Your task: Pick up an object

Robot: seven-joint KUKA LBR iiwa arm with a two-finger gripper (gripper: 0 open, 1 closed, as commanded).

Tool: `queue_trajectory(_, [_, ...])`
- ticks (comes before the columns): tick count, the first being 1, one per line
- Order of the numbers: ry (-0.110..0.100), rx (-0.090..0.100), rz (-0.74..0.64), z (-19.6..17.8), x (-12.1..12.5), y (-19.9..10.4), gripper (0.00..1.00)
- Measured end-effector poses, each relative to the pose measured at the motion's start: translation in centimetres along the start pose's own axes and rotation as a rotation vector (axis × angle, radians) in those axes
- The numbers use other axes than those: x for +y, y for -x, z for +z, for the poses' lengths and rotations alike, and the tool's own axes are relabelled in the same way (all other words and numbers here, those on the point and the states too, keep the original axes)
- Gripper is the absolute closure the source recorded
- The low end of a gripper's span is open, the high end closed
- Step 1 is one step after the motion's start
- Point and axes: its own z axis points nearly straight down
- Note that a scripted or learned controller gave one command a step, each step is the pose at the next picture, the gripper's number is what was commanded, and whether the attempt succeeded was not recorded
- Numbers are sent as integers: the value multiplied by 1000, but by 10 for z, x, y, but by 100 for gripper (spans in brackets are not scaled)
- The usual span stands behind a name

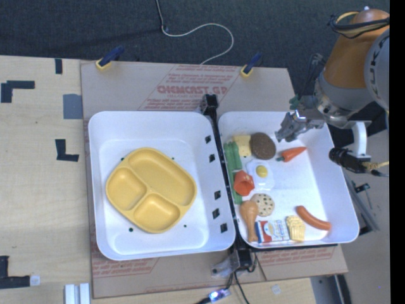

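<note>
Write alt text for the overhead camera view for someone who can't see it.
A robot arm's gripper hovers over the right bin, above toy food including a carrot and sausage. The left bin holds a yellow divided tray.

Toy foods in right bin [335, 189]: brown patty [262, 145], carrot [292, 154], fried egg [261, 171], tomato [243, 183], cookie [264, 203], drumstick [249, 215], sausage [312, 218], corn [295, 228]. All lying flat.

Bright, even light; slightly soft focus.
</note>
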Motion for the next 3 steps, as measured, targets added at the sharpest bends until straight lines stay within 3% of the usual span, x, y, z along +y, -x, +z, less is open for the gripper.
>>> queue_trajectory(2, [-5, 1, -3, 14, 11, -85, 100])
queue_trajectory(3, [-5, 1, 0, 3, 0, -90, 100])
